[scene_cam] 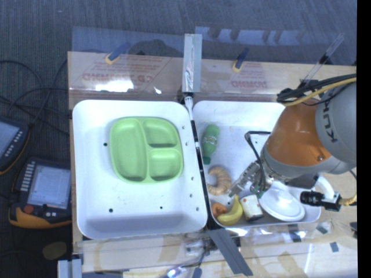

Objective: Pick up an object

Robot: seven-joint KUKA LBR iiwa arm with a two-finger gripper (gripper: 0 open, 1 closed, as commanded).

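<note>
The two white bins fill the middle of the frame, side by side on a pale wooden bench. The left bin (93, 213) spreads across the centre-left, and the right bin (232, 116) runs from the centre divider toward the right edge.

The arm (313, 138) comes in from the right, its grey body at the frame's right edge and its broad orange band covering the upper right part of the right bin.

A green divided plate (146, 149) lies flat in the upper middle of the left bin, well apart from the bin walls.

In the lower right of the right bin sits a white round dish (282, 206), partly under the wrist. The gripper (250, 179) hangs low over the middle of this bin, just left of the dish; the fingers (245, 174) look parted, with nothing between them, though the metal parts there are small and hard to read.

A green bottle (209, 139) lies near the divider in the upper left of the right bin. Below it is a tan croissant-like pastry (220, 180), just left of the gripper. A yellow banana (231, 213) curves along the bottom left corner, with something orange (218, 208) touching its left end. A small white cup with a dark band (251, 208) stands just beside the banana, between it and the dish.
</note>
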